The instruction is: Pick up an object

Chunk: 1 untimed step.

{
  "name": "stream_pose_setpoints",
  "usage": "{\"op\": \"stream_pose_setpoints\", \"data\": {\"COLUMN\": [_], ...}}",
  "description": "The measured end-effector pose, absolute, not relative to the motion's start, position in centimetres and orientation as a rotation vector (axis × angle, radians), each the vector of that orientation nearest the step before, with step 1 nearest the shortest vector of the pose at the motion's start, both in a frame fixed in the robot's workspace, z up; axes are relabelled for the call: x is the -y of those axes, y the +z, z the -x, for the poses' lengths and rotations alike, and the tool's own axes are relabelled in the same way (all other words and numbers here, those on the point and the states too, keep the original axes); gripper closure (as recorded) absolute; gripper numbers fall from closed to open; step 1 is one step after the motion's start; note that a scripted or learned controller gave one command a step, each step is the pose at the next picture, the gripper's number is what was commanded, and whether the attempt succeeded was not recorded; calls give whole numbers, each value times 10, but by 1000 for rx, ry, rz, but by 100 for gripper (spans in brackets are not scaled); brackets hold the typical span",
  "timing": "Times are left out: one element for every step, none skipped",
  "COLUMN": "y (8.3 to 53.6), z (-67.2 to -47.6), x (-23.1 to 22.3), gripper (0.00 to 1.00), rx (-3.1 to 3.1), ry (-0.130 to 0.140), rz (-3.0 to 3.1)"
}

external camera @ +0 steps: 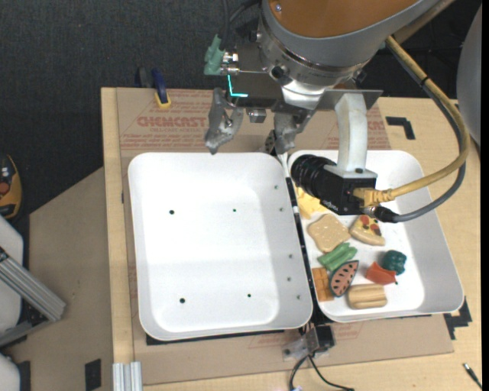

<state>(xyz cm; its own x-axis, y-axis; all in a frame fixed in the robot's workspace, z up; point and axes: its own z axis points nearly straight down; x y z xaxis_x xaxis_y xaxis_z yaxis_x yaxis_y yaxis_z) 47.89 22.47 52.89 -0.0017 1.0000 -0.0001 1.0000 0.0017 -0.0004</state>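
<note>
Overhead, the arm (336, 23) looms nearest the lens. We note, left to right: left bin (153, 229), then right bin (435, 252) with toy food: bread slice (327, 231), watermelon wedge (343, 276), pizza slice (367, 230). We see the gripper (250, 136) parted wide, holding nothing, above the bins' far rims; the food lies toward us, rightward. Cardboard reads "CHEMCAST" (172, 120).

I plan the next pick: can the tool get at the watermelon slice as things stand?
Probably yes: the tool hangs open above the bins' far edge, and the watermelon slice lies uncovered in the right bin, though neighbours crowd it.
</note>
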Motion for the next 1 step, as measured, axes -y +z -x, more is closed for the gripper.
{"op": "stream_pose_setpoints", "data": {"y": [540], "z": [-479], "x": [-226], "gripper": [100], "rx": [2227], "ry": [-4], "rz": [2218]}}
